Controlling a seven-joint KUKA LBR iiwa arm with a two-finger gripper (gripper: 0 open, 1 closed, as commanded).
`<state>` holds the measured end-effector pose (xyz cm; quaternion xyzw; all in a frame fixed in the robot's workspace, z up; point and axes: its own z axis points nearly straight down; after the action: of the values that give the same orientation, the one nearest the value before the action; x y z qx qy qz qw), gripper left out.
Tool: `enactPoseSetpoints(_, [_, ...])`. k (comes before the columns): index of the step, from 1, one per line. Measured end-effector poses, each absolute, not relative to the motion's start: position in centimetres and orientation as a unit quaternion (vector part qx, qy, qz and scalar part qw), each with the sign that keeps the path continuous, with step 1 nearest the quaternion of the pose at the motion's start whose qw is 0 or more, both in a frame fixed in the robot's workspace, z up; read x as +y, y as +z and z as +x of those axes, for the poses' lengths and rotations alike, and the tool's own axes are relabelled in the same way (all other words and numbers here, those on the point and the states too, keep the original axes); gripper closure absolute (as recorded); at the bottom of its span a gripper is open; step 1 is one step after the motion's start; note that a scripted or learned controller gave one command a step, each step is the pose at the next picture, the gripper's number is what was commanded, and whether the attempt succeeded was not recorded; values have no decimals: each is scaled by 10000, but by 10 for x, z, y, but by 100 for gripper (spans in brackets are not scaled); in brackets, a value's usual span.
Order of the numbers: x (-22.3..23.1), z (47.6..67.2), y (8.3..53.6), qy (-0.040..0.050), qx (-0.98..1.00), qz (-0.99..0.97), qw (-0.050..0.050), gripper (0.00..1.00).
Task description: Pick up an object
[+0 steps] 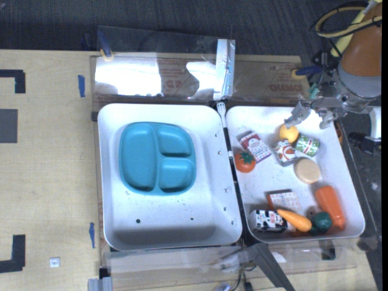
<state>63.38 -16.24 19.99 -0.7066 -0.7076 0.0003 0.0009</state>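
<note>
The yellow lemon point(288, 132) sat at the right bin's point(353, 180) far end, crowded against a green can point(307, 145). The end effector point(313, 114) hovered just above, fingers spread, holding nothing; a descent risked clipping the can.

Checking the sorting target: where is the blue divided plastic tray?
The blue divided plastic tray lies flat in the left white bin, near its middle, across the divider from the toy tomato.

Two white bins on a bench, arm at the right.
The left bin point(115, 223) holds a blue tray point(157, 157). The right bin point(351, 180) holds small toy foods. The gripper point(310, 115) hangs spread above a yellow lemon point(290, 133).
</note>
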Motion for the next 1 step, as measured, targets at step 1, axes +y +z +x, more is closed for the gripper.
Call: enactPoseSetpoints(1, [-201,656,104,19,-7692,-6390,34,0])
